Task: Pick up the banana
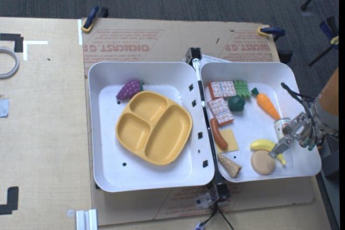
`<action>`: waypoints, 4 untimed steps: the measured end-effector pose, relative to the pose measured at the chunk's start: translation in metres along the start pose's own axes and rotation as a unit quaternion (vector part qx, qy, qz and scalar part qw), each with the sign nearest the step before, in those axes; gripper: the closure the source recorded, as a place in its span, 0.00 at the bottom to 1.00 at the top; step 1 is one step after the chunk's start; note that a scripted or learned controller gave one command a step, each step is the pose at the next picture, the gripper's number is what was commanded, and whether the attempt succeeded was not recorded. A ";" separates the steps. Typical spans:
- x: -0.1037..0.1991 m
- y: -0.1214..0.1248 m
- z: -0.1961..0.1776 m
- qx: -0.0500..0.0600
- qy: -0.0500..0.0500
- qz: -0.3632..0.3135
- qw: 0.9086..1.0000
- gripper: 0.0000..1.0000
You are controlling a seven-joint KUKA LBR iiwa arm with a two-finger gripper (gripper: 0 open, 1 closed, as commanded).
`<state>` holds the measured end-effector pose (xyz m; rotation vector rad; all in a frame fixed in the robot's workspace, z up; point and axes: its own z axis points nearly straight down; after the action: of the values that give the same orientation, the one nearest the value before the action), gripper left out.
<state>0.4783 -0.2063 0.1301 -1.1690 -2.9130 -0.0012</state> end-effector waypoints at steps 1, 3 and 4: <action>0.002 0.005 0.035 -0.001 -0.001 -0.220 0.975 0.00; 0.027 0.031 0.039 0.000 -0.001 -0.404 0.915 0.00; 0.040 0.051 0.039 0.001 -0.001 -0.584 0.812 0.00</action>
<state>0.4847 -0.1423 0.0915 0.7518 -3.0491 -0.0002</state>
